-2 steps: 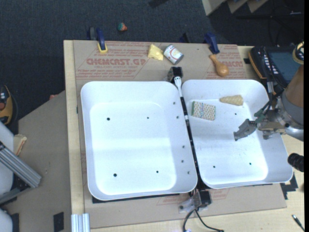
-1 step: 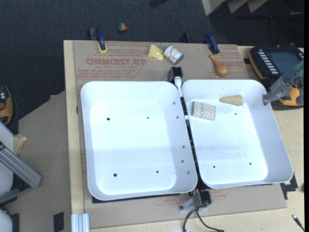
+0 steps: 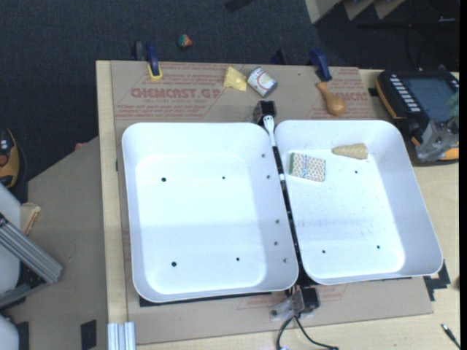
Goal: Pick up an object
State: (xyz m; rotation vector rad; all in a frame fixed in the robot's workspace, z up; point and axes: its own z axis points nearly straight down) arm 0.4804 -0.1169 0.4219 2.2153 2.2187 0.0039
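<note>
A brown board [image 3: 182, 93] carries two white bins. The right bin [image 3: 408, 217] holds a patterned card [image 3: 307, 167] and a tan lump [image 3: 351, 151], well apart.

Patterned card [image 3: 307, 167] and tan, perhaps bread-like lump [image 3: 351, 151] in right bin [image 3: 408, 217]

This looks like a robotics lab: two white bins [image 3: 204, 210] sit on a board [image 3: 182, 90] held by blue clamps [image 3: 152, 60], with loose cables [image 3: 299, 319] (probably a teach pendant [image 3: 419, 93] at right) over dark carpet [image 3: 73, 20].
</note>
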